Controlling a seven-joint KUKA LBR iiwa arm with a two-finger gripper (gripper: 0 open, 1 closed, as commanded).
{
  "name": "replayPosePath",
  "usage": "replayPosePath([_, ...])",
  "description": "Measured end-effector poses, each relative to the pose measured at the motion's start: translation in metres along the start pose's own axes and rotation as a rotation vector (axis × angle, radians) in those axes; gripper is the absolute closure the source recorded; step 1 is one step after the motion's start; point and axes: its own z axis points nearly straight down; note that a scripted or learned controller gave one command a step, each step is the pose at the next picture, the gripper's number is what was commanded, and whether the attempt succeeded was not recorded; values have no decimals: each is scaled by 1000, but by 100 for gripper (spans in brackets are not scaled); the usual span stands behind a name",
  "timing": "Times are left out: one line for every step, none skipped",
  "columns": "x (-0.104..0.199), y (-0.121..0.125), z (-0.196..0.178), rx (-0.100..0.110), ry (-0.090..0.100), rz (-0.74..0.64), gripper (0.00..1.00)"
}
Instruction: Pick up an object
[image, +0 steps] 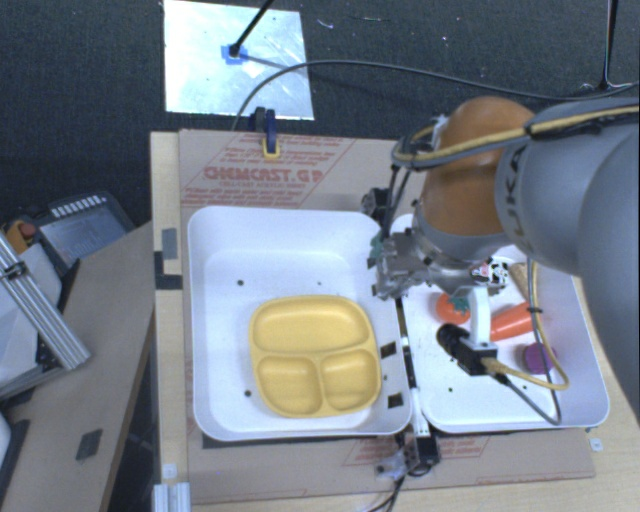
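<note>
Closest to the camera, the yellow divided plate (315, 355) lies flat in the left bin (215, 300), down toward the near right corner and taking up a good chunk of the floor. In the right bin (585, 405) there's a small purple thing (537, 355), and just past it at about 11 o'clock an orange thing (512, 322), carrot-ish. Robot hardware partly covers it. Its long axis runs roughly 9 to 3, tipped a bit toward 4.

The gripper (388, 272) is over the seam where the two bins meet, hugging the left bin's right wall. From there the orange thing is off at about 4 o'clock, near but not touching, and the plate is at about 7 o'clock. Honestly can't tell if the gripper is open or closed, it's all dark clutter in there, and I can't see anything held in it.

My guess is the orange thing is the easier grab, but the gripper would have to shift right first and close across that 9-to-3 axis.

The arm (570, 200) comes in from 3 o'clock, big grey link across the right bin, orange band bulging up top, wrist pointing down. Furthest back, the printed cardboard sheet (265, 172) sticks out from under the bins.
</note>
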Motion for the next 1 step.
replayPosePath([45, -25, -13, -1, 0, -1, 100])
